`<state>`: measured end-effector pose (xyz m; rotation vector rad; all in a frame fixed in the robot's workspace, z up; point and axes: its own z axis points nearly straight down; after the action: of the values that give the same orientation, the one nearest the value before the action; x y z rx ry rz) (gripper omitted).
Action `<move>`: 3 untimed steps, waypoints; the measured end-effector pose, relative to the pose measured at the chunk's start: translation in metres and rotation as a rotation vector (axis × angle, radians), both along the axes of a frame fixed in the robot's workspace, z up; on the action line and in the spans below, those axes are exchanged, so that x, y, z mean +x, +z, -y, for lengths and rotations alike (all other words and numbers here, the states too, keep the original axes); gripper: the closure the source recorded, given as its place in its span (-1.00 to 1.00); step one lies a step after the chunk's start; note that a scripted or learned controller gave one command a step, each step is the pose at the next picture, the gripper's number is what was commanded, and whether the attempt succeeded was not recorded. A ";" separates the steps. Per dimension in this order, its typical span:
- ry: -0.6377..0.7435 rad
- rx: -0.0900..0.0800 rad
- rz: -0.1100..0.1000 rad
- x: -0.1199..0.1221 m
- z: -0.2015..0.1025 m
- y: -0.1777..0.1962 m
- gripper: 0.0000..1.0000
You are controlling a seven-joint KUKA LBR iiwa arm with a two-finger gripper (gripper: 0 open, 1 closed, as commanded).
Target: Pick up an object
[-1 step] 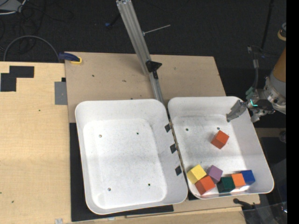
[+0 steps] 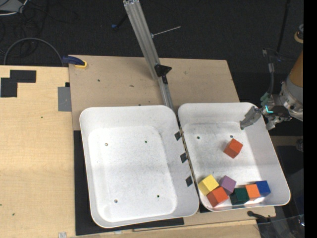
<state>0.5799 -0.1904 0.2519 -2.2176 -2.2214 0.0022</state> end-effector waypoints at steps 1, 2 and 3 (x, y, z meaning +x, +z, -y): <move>0.000 0.000 0.000 0.000 0.000 0.000 -1.00; 0.000 0.000 0.000 0.000 0.000 0.000 -1.00; 0.000 0.000 0.000 0.000 0.000 0.000 -1.00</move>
<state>0.5799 -0.1904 0.2519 -2.2175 -2.2216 0.0024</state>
